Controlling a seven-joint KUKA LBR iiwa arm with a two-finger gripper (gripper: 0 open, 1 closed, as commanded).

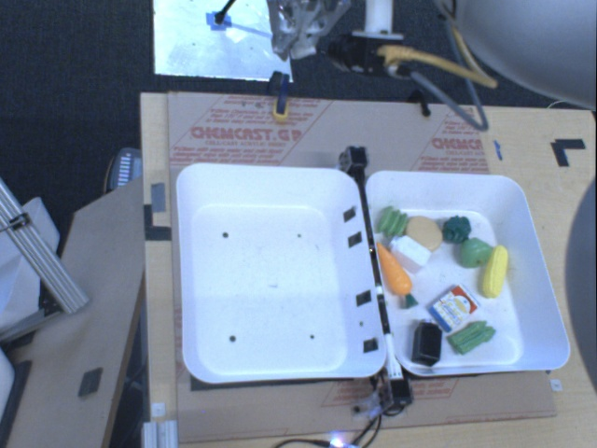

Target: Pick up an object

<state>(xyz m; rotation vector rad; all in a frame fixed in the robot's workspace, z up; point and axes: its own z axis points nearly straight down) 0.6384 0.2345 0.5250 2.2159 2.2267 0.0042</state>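
The metal two-finger gripper (291, 35) hangs at the top middle of the frame, high above the bench and past the far edge of the bins. Nothing sits between its fingers, but I cannot tell if they are apart or together.

All the toys lie in the shallow white bin on the right (536, 250). The shallow white bin on the left (270, 259) has bare floor.

In the right bin, near its left wall, lies a long orange toy carrot (395, 271). Its long side runs from upper left to lower right. Just beside it is a small white block (409, 251), and above that a round tan disc (424, 231) and a ribbed green toy (391, 220). Further right are a dark green broccoli toy (456, 229), a light green round toy (476, 251) and a yellow corn cob (494, 271) (it stands nearly up and down in the frame). Lower down are a little orange and blue box (452, 307), a black block (427, 343) and a green bumpy toy (471, 337).

So every toy lies down and to the right of the gripper. I think it must travel that way, then drop, and close across the short side of a toy.
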